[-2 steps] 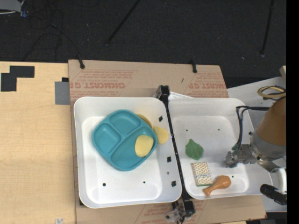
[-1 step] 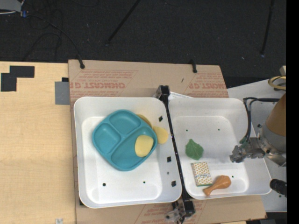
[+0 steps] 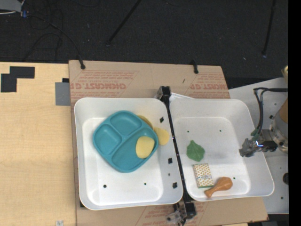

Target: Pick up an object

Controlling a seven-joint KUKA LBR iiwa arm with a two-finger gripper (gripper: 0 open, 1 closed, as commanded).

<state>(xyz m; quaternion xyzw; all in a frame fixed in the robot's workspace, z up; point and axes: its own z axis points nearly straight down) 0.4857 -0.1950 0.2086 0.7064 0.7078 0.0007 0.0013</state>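
Claw (image 3: pixel 248 149): poised over right bin's (image 3: pixel 235 108) right wall; opening impossible to tell, nothing seen in it.
Nearest object: green lump (image 3: pixel 195 150), bin middle, straight left of claw.
Others: drumstick (image 3: pixel 219 186), long axis slanting up-right, and small card (image 3: pixel 203 174) touching it, both lower-left.
Left bin (image 3: pixel 117 199): teal tray (image 3: pixel 123 141), 1 yellow piece (image 3: pixel 145 146) on it.

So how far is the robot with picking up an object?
Nothing looks picked up yet. The claw sits at the right bin's right edge with nothing visible in it. The green lump, small card and toy drumstick lie on the bin floor. The grasp and lift remain.
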